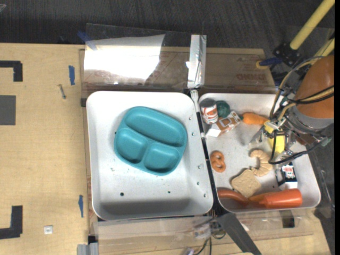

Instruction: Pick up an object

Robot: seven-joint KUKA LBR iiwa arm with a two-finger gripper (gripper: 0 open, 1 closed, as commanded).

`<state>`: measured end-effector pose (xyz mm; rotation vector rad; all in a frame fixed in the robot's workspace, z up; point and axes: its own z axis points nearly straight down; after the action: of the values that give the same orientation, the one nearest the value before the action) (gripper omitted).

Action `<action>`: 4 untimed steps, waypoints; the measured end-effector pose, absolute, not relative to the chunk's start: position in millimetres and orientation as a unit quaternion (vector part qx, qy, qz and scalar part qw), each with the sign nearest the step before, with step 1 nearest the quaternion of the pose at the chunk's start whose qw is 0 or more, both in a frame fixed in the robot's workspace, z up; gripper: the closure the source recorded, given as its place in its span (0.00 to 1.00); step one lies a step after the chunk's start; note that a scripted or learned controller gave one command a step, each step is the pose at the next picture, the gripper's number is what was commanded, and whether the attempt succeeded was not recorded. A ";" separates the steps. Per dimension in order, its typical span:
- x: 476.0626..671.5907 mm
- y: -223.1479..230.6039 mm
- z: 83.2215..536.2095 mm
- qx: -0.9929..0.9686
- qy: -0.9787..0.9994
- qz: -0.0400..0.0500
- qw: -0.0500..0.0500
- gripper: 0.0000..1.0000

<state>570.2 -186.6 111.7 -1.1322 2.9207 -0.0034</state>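
A teal divided tray (151,138) lay in the left bin (101,195). The right bin (313,193) held a pretzel (217,160), toast (246,182) and hot dog (265,197). The gripper (276,142) hung above; its opening could not be told.

Teal divided tray (151,139) in left bin (101,185); yellow pole (313,17) top right; blue tape (71,74) on bench.
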 end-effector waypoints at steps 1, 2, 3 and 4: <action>571.1 -170.8 91.3 -0.356 0.934 -0.003 0.007 0.00; 564.5 -174.9 88.8 -0.250 0.968 0.000 0.005 0.00; 569.0 -174.0 102.3 -0.249 0.968 -0.003 0.013 1.00; 566.7 -138.6 267.7 -0.156 0.988 -0.002 0.008 1.00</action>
<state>566.7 -138.6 267.7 -0.4881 3.0874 -0.0072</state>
